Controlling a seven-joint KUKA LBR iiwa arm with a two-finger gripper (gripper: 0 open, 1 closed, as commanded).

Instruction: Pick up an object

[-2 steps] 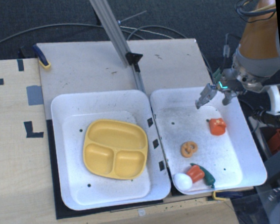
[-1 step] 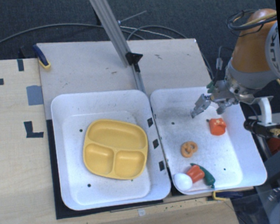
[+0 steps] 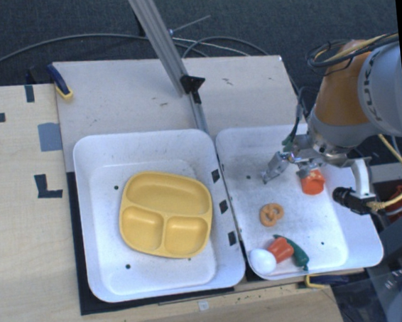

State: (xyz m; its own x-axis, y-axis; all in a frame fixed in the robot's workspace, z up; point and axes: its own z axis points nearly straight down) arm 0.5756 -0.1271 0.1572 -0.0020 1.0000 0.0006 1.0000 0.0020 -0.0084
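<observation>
Our gripper (image 3: pixel 279 167) hangs in the right bin (image 3: pixel 353 251), fingers apart and empty; we should centre over the pretzel (image 3: pixel 270 214) before closing.

I count two shallow white bins side by side, the left bin (image 3: pixel 91 204) and the right bin (image 3: pixel 353 248). In the left one lies one yellow divided plate (image 3: pixel 165 214) with three compartments. In the right one I count four small things: one orange piece (image 3: pixel 312 183), one pretzel-shaped brown piece (image 3: pixel 271 214), one white egg-like ball (image 3: pixel 263 260), and one red-and-green toy vegetable (image 3: pixel 287 250). One silver pole (image 3: pixel 163 39) slants over the bench.
</observation>
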